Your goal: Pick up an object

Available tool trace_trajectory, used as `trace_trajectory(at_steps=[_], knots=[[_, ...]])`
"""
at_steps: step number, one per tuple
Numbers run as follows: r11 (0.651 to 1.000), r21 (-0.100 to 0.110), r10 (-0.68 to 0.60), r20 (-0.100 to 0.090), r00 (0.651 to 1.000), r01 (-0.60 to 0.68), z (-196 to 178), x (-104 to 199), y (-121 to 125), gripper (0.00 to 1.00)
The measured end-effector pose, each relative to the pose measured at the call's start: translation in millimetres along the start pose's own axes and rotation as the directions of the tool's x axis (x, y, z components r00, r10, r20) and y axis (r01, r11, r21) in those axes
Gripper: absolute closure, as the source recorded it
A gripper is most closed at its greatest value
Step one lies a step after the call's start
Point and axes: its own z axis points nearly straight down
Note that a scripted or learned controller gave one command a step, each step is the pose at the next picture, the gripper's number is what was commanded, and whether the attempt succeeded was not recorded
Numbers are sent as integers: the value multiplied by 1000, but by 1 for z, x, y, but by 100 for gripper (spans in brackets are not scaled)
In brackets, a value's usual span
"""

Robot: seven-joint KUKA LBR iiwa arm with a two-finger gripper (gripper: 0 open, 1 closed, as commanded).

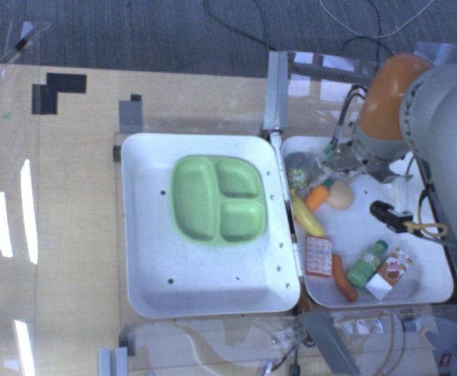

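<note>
Where two bins [134, 288] sit: one tray [217, 198].

Bright, even overhead light fills the frame, with soft, faint shadows. The left bin [138, 288] is nearly washed out, its white floor losing detail around the green tray [217, 198], which casts only a thin dim edge. Elongated white glare streaks lie on the wooden bench [64, 210] at the left of the frame, repeated at lower left. The arm [440, 124] at the upper right is large, close and soft in focus. Small things in the right bin [440, 284] look slightly blurred, and overall sharpness is modest.
</note>
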Motion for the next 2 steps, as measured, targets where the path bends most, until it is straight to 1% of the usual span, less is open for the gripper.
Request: trace_trajectory(at_steps=[1, 2], knots=[[1000, -6, -4, -6, 1000, 4, -11, 5, 3, 100], [986, 4, -166, -17, 986, 166, -95, 24, 10, 100]])
